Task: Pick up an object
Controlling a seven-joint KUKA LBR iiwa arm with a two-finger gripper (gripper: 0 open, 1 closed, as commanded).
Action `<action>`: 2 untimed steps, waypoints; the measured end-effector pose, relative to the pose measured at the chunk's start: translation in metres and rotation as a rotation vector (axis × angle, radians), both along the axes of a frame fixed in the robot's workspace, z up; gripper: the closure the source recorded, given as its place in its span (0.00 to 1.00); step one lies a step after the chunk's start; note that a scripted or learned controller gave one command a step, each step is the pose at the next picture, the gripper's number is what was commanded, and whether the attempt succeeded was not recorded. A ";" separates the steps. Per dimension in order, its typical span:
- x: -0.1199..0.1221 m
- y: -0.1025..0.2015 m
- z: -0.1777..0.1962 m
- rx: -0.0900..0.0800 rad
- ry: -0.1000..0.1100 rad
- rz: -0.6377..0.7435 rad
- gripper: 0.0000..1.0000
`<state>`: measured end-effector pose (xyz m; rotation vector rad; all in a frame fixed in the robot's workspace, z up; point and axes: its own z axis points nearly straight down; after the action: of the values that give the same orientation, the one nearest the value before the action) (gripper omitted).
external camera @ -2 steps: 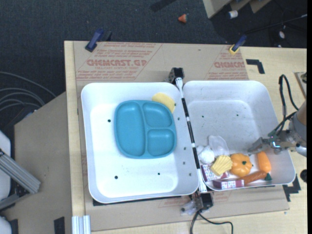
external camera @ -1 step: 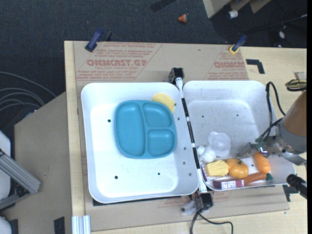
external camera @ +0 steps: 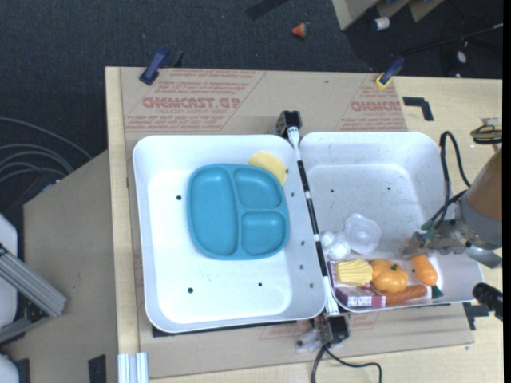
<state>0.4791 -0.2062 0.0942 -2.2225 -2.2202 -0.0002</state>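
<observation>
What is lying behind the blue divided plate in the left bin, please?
A yellow object pokes out from behind the blue divided plate, at its far right corner in the left bin. Its lower part is covered by the plate, so its full shape cannot be told.

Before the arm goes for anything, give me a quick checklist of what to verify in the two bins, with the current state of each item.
1. Objects within reach in the right bin: ok. Toy corn, orange fruit, carrot and a clear cup cluster in its near corner.
2. Gripper position: ok, it sits at the bin's right side, just above the carrot.
3. Finger state: cannot tell.
4. Anything already held: cannot tell.
5. Spacing of targets: not ok, the toys lie packed together, touching.
6. Left bin: ok, the blue divided plate lies flat, with a yellow object at its far edge.
</observation>
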 end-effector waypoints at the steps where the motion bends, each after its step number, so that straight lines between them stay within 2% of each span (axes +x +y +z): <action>1: 0.001 0.057 0.091 0.000 0.000 0.002 1.00; 2: 0.000 0.088 0.132 0.000 0.000 0.002 1.00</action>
<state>0.4794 -0.1178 0.2258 -2.2201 -2.2223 -0.0003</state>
